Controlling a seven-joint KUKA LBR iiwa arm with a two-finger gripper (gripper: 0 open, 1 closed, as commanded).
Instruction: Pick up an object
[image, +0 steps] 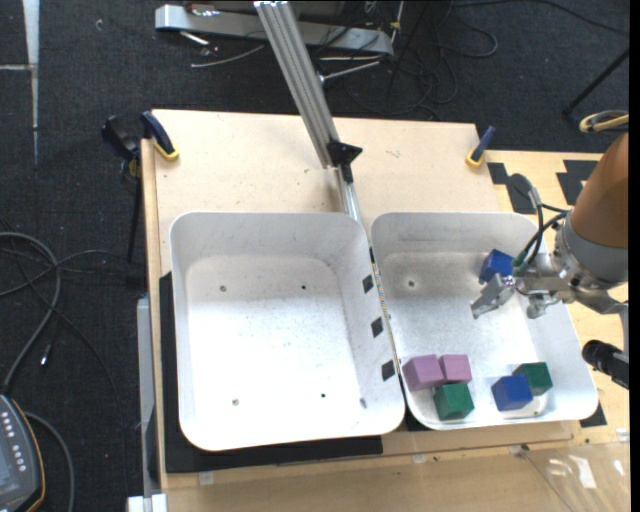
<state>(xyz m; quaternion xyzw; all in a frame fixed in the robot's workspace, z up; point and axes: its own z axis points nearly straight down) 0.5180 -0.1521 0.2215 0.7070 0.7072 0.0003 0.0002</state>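
My gripper (512, 300) hangs over the right bin (420, 245), near its right wall, with its two fingers spread apart and nothing between them. A blue block (496, 265) lies just beyond the left finger (487, 299), close to it but not gripped. Along the bin's front edge sit two purple blocks (422, 371) (455, 367), a green block (454, 401), a second blue block (511, 392) and another green block (536, 377).
The left bin (200, 300) stands beside the right one, the two sharing a raised rim (375, 320). A slanted metal rail (305, 85) reaches down to the bins' back edge. Clamps (160, 135) (480, 145) sit at the bench's back corners.
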